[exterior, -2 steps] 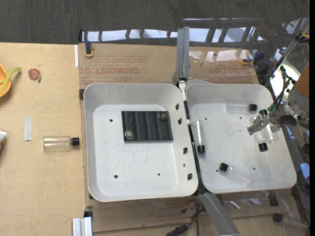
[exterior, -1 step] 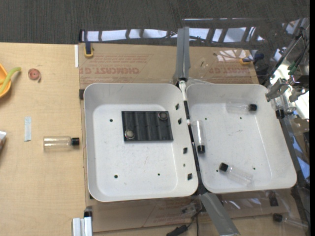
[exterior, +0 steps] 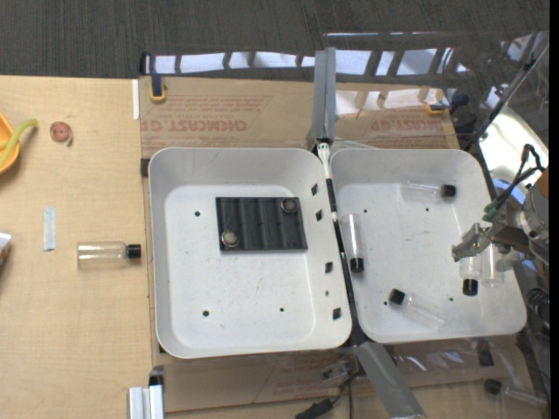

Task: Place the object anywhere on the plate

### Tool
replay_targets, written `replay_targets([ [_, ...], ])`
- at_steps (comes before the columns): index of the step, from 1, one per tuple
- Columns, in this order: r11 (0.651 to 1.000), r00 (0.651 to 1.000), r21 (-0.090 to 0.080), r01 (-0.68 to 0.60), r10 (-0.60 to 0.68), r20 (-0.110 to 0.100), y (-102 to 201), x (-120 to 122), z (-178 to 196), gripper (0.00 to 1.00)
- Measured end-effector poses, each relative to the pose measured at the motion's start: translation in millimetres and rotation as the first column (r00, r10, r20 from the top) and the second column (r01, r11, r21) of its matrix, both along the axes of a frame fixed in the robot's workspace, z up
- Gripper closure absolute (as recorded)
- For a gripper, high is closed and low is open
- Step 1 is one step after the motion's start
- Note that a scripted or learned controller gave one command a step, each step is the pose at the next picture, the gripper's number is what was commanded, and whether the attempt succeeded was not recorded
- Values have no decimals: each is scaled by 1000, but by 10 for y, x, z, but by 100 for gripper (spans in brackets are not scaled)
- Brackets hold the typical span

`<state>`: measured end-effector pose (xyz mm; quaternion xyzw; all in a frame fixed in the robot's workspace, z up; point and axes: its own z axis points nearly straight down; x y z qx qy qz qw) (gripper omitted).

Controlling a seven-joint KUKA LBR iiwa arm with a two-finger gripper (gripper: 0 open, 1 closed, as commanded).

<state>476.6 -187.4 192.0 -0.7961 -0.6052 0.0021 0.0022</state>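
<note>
The plate (exterior: 262,224) is a black ridged rectangle lying flat in the left bin (exterior: 175,321), with a small round stud at its upper right and another at its lower left. Several clear vials with black caps lie in the right bin (exterior: 437,328): one (exterior: 426,190) near the back, one (exterior: 353,243) along the left wall, one (exterior: 414,308) near the front. My gripper (exterior: 472,250) hangs over the right bin's right side, directly above a fourth vial (exterior: 476,278) whose black cap points to the front. Whether that vial is gripped is unclear.
Another clear vial (exterior: 107,251) lies on the wooden bench left of the bins. An orange object (exterior: 7,142), a pink disc (exterior: 59,131) and a small pale strip (exterior: 49,230) sit further left. Cardboard lines the bench behind and under the bins.
</note>
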Motion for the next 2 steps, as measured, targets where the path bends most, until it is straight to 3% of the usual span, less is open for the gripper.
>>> replay_targets([
  [1, 990, 990, -3, 141, -141, 5, 62, 1607, -743, 100],
  [2, 978, 978, -3, 209, -209, 4, -248, 1823, 420, 100],
])
